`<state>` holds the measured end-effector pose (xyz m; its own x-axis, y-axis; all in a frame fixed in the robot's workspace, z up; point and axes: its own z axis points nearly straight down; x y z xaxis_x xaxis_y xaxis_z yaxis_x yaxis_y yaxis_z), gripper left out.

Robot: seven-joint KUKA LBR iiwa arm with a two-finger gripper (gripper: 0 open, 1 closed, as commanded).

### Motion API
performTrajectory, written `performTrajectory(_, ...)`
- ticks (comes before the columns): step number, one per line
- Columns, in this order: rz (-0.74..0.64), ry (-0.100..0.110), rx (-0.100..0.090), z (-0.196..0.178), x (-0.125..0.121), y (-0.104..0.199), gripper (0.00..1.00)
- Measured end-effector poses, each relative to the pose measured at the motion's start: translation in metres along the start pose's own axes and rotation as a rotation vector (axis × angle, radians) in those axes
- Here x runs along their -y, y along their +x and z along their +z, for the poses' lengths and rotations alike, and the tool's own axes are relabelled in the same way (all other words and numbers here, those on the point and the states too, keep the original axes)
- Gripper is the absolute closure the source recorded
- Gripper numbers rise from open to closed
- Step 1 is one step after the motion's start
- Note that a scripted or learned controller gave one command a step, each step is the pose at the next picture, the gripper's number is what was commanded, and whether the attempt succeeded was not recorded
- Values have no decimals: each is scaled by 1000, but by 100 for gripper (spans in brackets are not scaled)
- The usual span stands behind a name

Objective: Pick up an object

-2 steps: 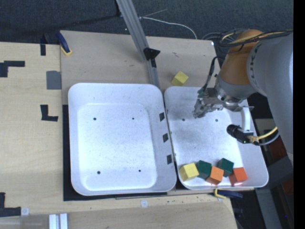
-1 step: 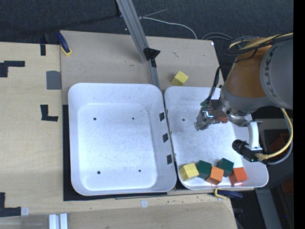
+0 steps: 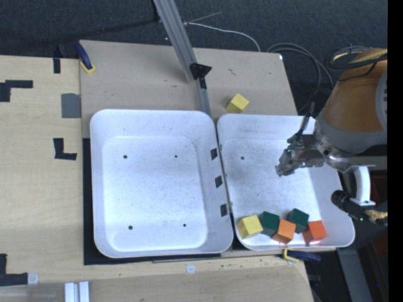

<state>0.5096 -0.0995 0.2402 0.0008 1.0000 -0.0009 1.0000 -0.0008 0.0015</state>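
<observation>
Arm: You are looking at the grey arm with its orange band reaching in from the right edge of the frame, its gripper hanging over the middle of the right bin.

Gripper state: You are not getting a clear look at it; the dark tip is blurring against the bin floor, so you cannot tell how wide it stands, and nothing is showing in its grasp.

Targets: Five blocks are crowding the lower edge of the right bin: a yellow block, a dark green block, an orange block, a second green block and a red-orange block, all touching or just beside one another.

Key relation: The cluster is lying toward the bottom of the frame from the gripper, well apart from it, with the second green block sitting most nearly straight below the tip. The row is running left to right along the bin wall.

Stray piece: A lone yellow cube is resting on the bench just above the right bin's upper left corner, outside both bins.

Left bin: It is showing only its speckled white floor.

Writing: You are finding no readable brands or labels.
</observation>
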Motion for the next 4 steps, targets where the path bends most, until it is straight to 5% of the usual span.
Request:
performTrajectory(1, 2, 0, 1, -30, 26, -35, 100)
performTrajectory(2, -1, 2, -1, -28, 25, -33, 0)
performTrajectory(3, -3, 10, -2, 92, -27, -14, 0)
performTrajectory(4, -5, -2, -1, 65, -72, 7, 0)
